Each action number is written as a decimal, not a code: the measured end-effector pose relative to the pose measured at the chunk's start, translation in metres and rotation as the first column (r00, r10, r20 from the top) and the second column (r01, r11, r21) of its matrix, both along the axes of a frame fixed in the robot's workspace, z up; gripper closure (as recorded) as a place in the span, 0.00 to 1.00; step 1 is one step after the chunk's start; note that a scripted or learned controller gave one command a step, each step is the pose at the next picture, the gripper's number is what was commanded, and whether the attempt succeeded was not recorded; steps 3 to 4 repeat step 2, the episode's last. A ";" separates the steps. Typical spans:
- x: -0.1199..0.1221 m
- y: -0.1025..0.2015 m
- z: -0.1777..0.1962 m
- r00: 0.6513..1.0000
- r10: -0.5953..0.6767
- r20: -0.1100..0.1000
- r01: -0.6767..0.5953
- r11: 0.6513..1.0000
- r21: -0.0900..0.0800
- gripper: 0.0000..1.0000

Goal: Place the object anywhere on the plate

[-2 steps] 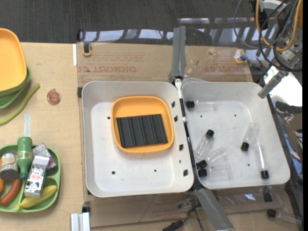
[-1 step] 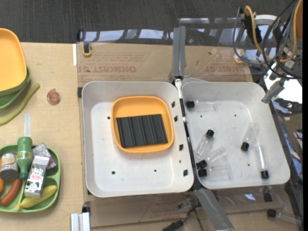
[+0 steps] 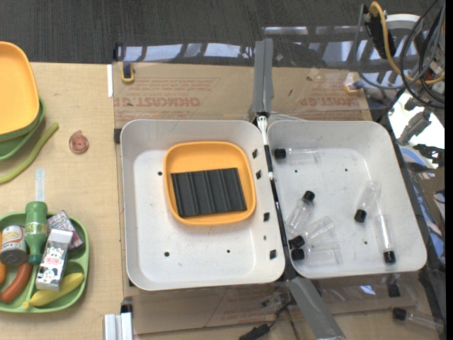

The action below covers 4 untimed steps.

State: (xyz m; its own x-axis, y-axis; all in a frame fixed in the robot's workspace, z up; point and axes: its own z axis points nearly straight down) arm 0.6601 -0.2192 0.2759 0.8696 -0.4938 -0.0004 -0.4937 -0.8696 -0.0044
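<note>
1. Whether the gripper is open or closed cannot be told from this view.
2. On the right side stands the right bin [image 3: 403, 190], white and shallow. Several clear tubes [image 3: 374, 202] with black caps lie scattered on its floor. One is near the top left corner, some are together at the lower left, and one long tube lies along the right wall.
3. The left bin [image 3: 138, 211] touches the right bin along the middle seam.
4. The orange plate [image 3: 207, 154] sits in the upper middle of the left bin, flat on the floor and apart from the walls.
5. The dark ribbed object [image 3: 209, 192] lies flat on the plate, inside its rim, and covers most of the plate's middle. It looks like a black rectangular piece with lengthwise grooves, but I cannot tell what it is made of.
6. Under both bins there is a brown cardboard sheet [image 3: 191, 91] with red printing.
7. Well apart to the left, on the wooden table [image 3: 78, 190], stands a green tray [image 3: 76, 275] with toy food. Above it, at the edge, is an orange dish [image 3: 15, 91] on a green one, and a small pink thing [image 3: 79, 142] lies between them and the left bin.
</note>
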 end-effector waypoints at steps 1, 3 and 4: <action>0.000 0.000 -0.004 0.950 0.313 0.001 -0.313 0.950 0.000 0.00; 0.000 0.000 0.024 0.949 0.314 0.002 -0.314 0.949 0.000 0.00; 0.000 0.000 0.024 0.949 0.314 0.002 -0.314 0.949 0.000 0.00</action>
